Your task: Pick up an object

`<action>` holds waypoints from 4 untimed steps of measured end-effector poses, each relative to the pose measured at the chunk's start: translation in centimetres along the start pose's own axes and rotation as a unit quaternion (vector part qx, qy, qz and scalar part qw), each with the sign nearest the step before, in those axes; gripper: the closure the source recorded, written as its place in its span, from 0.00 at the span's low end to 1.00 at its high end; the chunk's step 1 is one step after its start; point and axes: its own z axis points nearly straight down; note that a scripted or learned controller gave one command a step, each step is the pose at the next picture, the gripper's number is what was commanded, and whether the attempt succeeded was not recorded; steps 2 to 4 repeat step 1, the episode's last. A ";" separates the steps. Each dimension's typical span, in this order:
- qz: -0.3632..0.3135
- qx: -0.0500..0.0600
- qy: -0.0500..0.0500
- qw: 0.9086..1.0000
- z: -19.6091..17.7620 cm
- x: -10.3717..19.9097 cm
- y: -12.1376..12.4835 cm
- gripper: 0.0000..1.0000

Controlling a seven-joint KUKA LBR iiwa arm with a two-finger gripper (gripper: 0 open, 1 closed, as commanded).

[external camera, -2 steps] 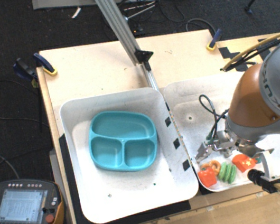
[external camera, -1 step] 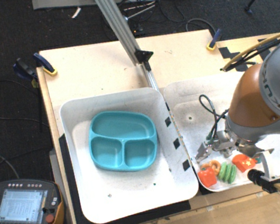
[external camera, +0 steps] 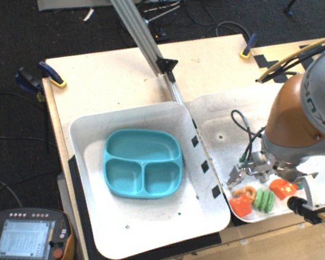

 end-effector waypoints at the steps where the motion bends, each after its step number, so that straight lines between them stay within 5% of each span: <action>1: 0.000 0.000 0.000 1.000 0.0 0.0 0.0 0.00; 4: 0.000 0.000 0.000 1.000 0.0 0.0 0.0 0.00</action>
